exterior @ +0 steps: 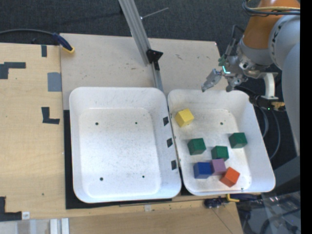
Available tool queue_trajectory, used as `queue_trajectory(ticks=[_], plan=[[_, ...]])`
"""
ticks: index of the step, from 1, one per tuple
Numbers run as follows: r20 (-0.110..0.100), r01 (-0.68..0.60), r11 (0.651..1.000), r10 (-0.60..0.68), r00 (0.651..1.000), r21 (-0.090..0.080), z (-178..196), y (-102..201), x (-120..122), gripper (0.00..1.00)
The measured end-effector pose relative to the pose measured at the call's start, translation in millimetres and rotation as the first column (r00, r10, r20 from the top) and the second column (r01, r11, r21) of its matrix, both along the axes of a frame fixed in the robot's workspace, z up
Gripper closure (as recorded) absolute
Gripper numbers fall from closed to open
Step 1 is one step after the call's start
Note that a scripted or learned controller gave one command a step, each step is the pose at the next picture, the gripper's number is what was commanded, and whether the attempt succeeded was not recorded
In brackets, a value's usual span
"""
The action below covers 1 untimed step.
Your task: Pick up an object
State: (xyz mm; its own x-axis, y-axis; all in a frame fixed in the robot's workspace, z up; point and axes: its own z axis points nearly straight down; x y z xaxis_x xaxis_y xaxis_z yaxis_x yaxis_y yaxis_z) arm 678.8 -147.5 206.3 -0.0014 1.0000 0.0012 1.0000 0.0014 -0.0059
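You can count six blocks, and all of them sit in the right bin (pixel 253 113). There are three green ones, one blue, one purple, one orange and one yellow... so that makes seven; count them again with me below.

Nearest to you, by the front rim of the right bin, is the orange block (pixel 230 177). It is turned so a corner points at you. The purple block (pixel 219 165) touches it, and the blue block (pixel 203 169) sits tight against the purple one. Just behind the purple block is a green block (pixel 220 152). Another green block (pixel 196 146) sits behind the blue one, a little apart. A third green block (pixel 238 140) is near the right wall. The blocks are cubes, so none has a long side.

Farther back, the yellow block (pixel 185 117) sits alone near the wall by the left bin (pixel 117 94). The left bin has only small dark dots on its floor.

Farthest away, the end effector (pixel 218 81) hangs over the back rim of the right bin, above the desk (pixel 107 62). Its fingers look a little apart, with nothing between them.
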Motion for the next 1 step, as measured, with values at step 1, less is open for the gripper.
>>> queue_trajectory(ticks=[1], plan=[[0.004,-0.001,1.0,0.001,1.0,-0.003,2.9,-0.3,0.9,0.0]])
